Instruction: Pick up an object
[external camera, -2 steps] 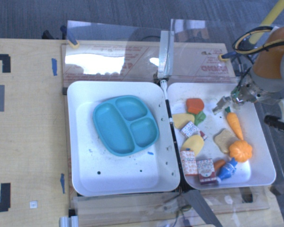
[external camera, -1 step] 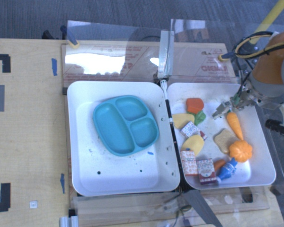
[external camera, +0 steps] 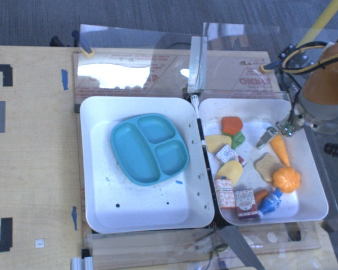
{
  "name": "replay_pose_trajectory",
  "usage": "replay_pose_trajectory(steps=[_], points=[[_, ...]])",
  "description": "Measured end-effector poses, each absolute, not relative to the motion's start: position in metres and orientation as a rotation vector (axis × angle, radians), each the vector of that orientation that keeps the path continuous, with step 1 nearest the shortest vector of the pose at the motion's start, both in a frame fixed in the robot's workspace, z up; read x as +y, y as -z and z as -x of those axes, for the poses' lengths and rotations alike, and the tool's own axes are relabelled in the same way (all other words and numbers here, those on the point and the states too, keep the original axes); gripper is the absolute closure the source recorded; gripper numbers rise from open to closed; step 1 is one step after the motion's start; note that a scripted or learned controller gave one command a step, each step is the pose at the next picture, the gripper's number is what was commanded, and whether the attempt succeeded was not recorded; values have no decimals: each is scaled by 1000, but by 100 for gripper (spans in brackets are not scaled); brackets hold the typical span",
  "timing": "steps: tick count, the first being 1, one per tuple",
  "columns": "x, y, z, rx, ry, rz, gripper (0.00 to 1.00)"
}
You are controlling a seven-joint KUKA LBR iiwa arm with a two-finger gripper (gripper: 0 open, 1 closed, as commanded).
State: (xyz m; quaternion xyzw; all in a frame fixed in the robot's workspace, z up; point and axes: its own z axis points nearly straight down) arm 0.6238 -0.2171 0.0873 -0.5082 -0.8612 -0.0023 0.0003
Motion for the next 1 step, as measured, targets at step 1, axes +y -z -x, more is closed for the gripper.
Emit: replay_pose_trajectory(steps=[1], points=[[-218, -100, -626, -2712, 8, 1603, 100]])
